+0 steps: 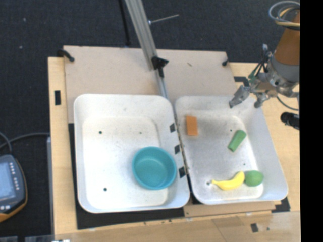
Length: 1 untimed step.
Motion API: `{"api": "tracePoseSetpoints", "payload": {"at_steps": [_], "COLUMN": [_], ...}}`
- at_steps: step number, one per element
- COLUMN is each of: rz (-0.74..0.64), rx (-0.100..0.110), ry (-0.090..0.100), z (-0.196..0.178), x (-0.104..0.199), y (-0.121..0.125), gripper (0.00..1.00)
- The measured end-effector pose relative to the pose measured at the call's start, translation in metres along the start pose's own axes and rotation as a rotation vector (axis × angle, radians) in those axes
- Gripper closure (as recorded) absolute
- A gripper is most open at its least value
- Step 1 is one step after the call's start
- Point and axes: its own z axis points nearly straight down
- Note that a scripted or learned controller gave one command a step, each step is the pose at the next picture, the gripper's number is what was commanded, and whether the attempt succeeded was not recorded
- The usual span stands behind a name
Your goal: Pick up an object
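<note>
Camera view, starting at the near edge: the right bin (262,135) holds four things, and the nearest two lie toward its 5 o'clock corner. A yellow banana (228,182), curved and lying flat, has its far tip touching a rounded green fruit (254,178) at its 3 o'clock side. Both sit just inside the bin's near wall. Farther in, toward 2 o'clock from the banana and well apart from it, a short green cylinder (236,140) lies tilted on the white floor. At about 10 o'clock in the same bin, near the wall shared with the neighbour, an orange block (192,125) lies flat, rectangular and lengthwise away from the camera.

The left bin (86,135) carries a teal bowl (154,167), upright, round and open, resting near its 4 o'clock corner just beside the dividing wall.

Both bins stand side by side on the tan worktop (60,221), over a paler board (111,69) that shows beyond their far rims. A grey metal rail (144,32) slants down from 12 o'clock to the gap between the bins.

Farthest, at about 2 o'clock, the pincer (248,96) hangs over the far right rim of the right bin, its two dark fingers spread apart with nothing between them. It is well apart from every object; the green cylinder is the closest, toward 6 o'clock from it, with bare bin floor between. The orange band (288,44) of the arm rises behind it.
</note>
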Motion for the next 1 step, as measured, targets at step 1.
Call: {"api": "tracePoseSetpoints", "payload": {"at_steps": [1], "rz": [-0.001], "rx": [0.001], "ry": [-0.001], "z": [-0.0001], "x": [-0.0005], "y": [-0.0002], "gripper": [0.00]}}
